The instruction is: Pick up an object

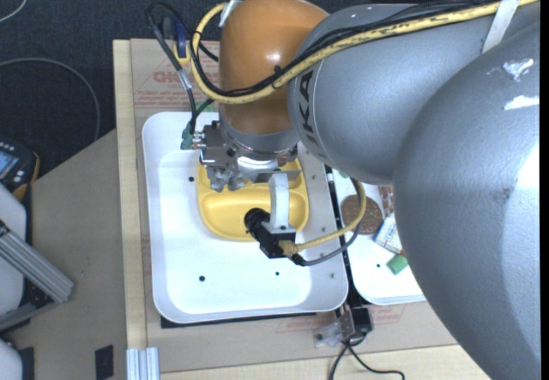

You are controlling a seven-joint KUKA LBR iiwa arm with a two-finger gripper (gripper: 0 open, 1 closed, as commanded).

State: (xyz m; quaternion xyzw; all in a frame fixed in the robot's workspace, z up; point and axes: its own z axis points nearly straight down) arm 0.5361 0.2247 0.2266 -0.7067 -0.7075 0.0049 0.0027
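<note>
Yellow object (230, 214): rounded, glossy, lying in left bin (171, 198), upper centre, toward twelve o'clock of bin floor. Partly covered from above.

Gripper (243, 171): directly over yellow object, at its twelve o'clock edge; grip state cannot be told, hidden under wrist.

Arm (412, 95): grey, orange band, entering from three o'clock.

Right bin (377, 284): at three o'clock of left bin; brown disc (364, 214) and small green item (397, 264) inside, mostly covered.

Handling advice: descend centred on narrowest span of the rounded body; close slowly, since glossy curved surface likely to squirt out; lift straight, clear of bin wall.
</note>
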